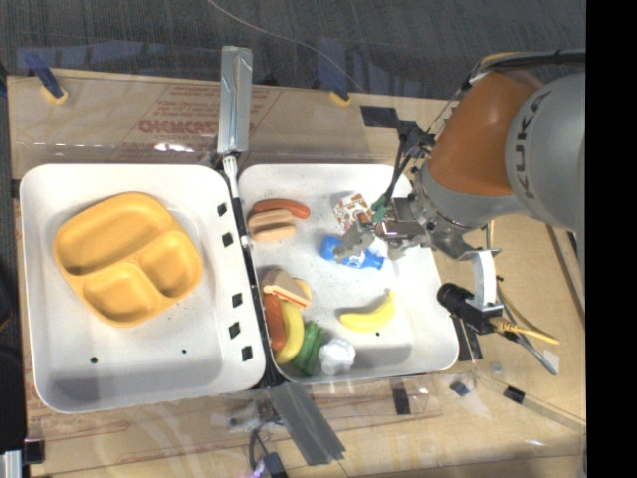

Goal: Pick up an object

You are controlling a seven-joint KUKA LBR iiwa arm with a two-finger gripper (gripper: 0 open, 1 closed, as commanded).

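Right now your gripper (pixel 360 235) hangs over the right bin (pixel 423 352), directly above a blue object (pixel 350 253) lying near the bin's middle, beside a red-and-white packet (pixel 350 208). You cannot tell from this angle whether anything is grasped.

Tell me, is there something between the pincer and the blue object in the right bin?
Nothing visible stands between them. The pincer is directly over the blue object and looks to be touching it. The hot dog and the banana lie apart from it.
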